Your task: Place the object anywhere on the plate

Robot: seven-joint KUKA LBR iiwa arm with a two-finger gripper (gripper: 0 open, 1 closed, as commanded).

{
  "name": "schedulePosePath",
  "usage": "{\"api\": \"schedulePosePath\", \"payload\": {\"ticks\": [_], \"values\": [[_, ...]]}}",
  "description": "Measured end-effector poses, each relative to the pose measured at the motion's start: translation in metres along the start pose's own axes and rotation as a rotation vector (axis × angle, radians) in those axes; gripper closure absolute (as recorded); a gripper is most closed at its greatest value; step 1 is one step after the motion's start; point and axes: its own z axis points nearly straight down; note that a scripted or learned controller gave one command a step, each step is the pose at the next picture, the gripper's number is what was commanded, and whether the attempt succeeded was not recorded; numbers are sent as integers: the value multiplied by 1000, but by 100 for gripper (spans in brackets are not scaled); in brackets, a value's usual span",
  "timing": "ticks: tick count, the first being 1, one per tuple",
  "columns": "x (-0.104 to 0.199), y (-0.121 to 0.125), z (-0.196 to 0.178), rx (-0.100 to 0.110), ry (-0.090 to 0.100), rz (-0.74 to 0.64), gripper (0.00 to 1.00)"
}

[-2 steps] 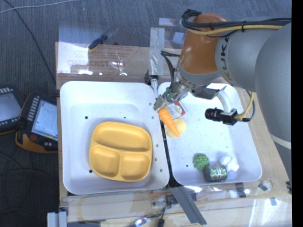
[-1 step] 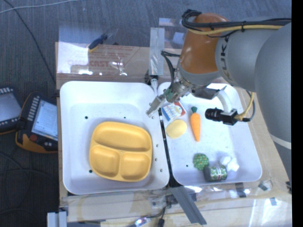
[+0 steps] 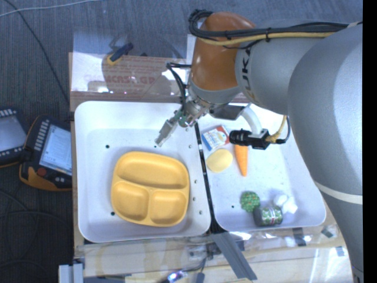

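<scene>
A yellow compartment plate (image 3: 151, 188) is seen lying flat in the left bin (image 3: 94, 217), toward that bin's front half, with one long section at its 12 o'clock side and two smaller sections at its 6 o'clock side; nothing is seen resting on it. The gripper (image 3: 163, 135) is found above the left bin's floor, at roughly 1 o'clock from the plate and apart from its rim, slanting down toward 7 o'clock from the wrist. Whether the claw is open or closed cannot be told at this size, and nothing is seen held at its tip. The loose items are all located in the right bin (image 3: 306, 205), at 3 to 4 o'clock from the gripper and across the divider between the bins. A small white-and-red packet (image 3: 215, 137) lies nearest the divider; a pale yellow lemon (image 3: 218, 160) lies just at its 6 o'clock; an orange carrot (image 3: 241, 159) lies just beside the lemon at 3 o'clock, its point toward 6 o'clock. Well apart, toward the front of the bin, a green broccoli piece (image 3: 250, 201) and a dark can (image 3: 270, 216) on its side are noted, with a small white object (image 3: 284, 203) beside the can.
</scene>
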Motion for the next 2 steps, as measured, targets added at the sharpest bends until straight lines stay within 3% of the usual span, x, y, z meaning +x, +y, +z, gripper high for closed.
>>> {"api": "schedulePosePath", "payload": {"ticks": [1, 2], "values": [[54, 51, -34, 0, -2, -170, 0], [86, 107, 25, 1, -2, -197, 0]]}}
